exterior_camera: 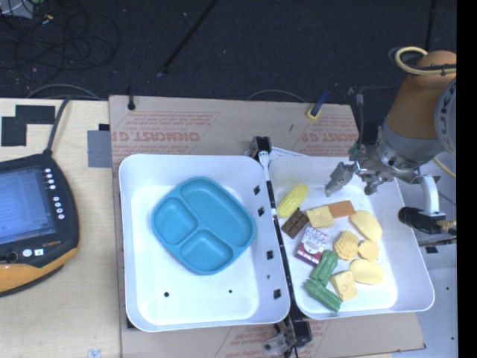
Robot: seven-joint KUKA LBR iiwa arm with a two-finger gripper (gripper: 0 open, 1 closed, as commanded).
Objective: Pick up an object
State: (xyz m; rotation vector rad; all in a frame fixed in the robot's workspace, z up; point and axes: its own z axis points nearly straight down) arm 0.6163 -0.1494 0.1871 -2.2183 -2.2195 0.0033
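Note:
My gripper (353, 182) hovers over the back of the right bin (417, 289), and its two fingers are spread open with nothing between them. Just below it lie a thin orange-brown slab (341, 209) and a pale yellow cheese square (320, 216). A yellow corn cob (292, 198) and a brown chocolate piece (296, 222) lie to the left of them. Further forward are a red and white packet (311, 245), several yellow toy foods (365, 225) and two green pickles (323, 267).
The left bin (141, 289) holds a blue divided plate (203, 224). A black divider rail (273, 237) runs between the bins. A teach pendant (33, 207) lies on the bench at far left. The arm's grey and orange wrist (417, 110) stands over the right bin's back right corner.

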